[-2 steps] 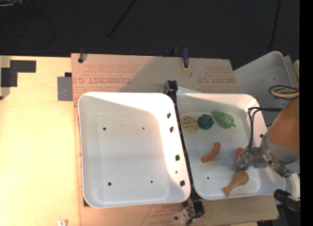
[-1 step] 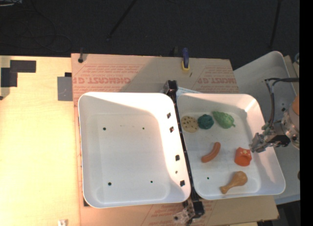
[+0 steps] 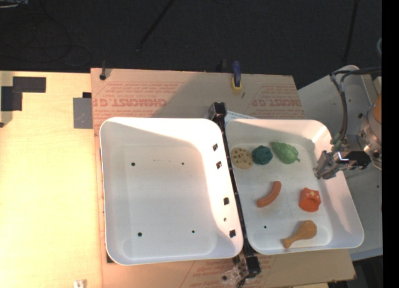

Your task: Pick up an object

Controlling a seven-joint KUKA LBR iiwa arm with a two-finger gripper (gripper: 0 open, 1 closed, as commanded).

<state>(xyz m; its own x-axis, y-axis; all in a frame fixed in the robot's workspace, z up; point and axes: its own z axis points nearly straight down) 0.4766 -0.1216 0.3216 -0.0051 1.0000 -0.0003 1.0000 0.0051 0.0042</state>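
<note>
The right bin (image 3: 336, 234) holds several toy foods. A tan cookie (image 3: 242, 157) lies at its left, with a teal ball (image 3: 262, 154) and a green leafy piece (image 3: 285, 152) beside it. An orange sausage (image 3: 269, 194) lies in the middle. A red pepper-like piece (image 3: 310, 199) sits to its right, and a tan drumstick (image 3: 300, 233) lies near the front. My gripper (image 3: 325, 167) hangs over the bin's right rim, above and right of the red piece, with nothing visibly between its fingers.
The left bin (image 3: 112, 156) sits next to the right one, joined by black clips (image 3: 219, 149) along the divide. Cardboard (image 3: 156, 96) lies beneath both bins. A blue clamp (image 3: 236, 75) stands at the back edge. Cables hang at the far right.
</note>
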